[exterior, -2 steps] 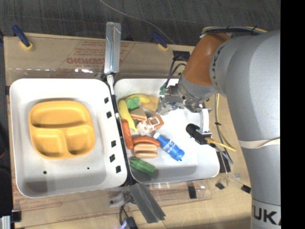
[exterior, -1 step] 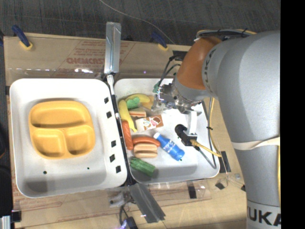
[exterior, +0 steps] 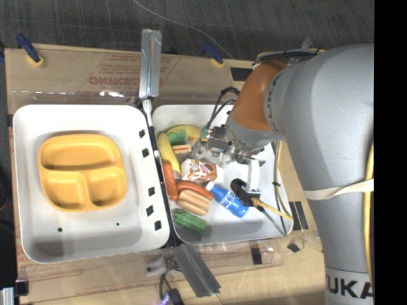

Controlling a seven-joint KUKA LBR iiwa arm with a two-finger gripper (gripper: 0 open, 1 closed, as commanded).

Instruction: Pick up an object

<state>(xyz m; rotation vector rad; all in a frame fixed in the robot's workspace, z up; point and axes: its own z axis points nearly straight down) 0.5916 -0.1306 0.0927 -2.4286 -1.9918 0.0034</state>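
- The gripper [exterior: 213,146] hangs low in the right bin [exterior: 276,224], above the far end of the toy pile; I cannot tell its state, since the wrist blocks it.
- It sits just beside the banana [exterior: 166,150] and over a small printed packet [exterior: 199,169]; contact cannot be judged.
- The right bin holds 1 banana by its left wall, an orange carrot-like piece [exterior: 169,178], a hot dog [exterior: 194,197], a green piece [exterior: 190,221] near the front, and a blue bottle [exterior: 230,202].
- The left bin [exterior: 28,234] holds 1 yellow tray [exterior: 81,170] with 3 compartments.
- The arm [exterior: 318,126] reaches in from the right, bent down over the right bin, orange band [exterior: 251,100] above the wrist.
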